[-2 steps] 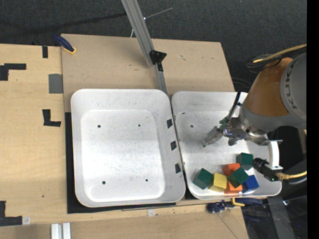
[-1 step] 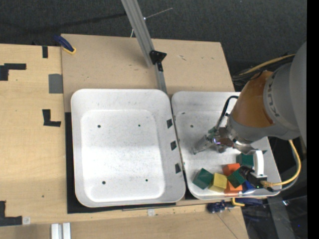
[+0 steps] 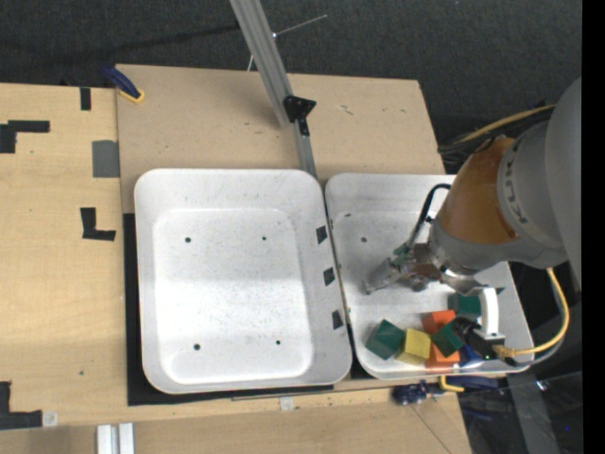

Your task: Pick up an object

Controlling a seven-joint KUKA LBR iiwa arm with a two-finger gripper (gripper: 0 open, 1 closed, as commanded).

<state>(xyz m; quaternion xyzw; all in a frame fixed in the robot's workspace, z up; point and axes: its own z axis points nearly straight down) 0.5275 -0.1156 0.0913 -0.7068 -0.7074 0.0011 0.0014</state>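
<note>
Small blocks cluster in the front corner of the right bin (image 3: 378, 201): a dark green block (image 3: 384, 339), a yellow block (image 3: 414, 346), an orange block (image 3: 443, 350), a red-orange block (image 3: 437, 320) and a teal-green block (image 3: 467, 304). My gripper (image 3: 395, 272) hangs low over the middle of the right bin, up and to the left of the cluster, a short gap from the dark green block. Nothing shows held in it. The grey arm with its orange band (image 3: 477, 201) covers the bin's right side.
The left bin (image 3: 227, 277) lies beside the right one, sharing a raised rim. A slanted metal pole (image 3: 269, 55) runs down to the bins' back edge. A yellow cable (image 3: 558, 320) loops off the arm at the right. Blue clips sit at the bench's front edge.
</note>
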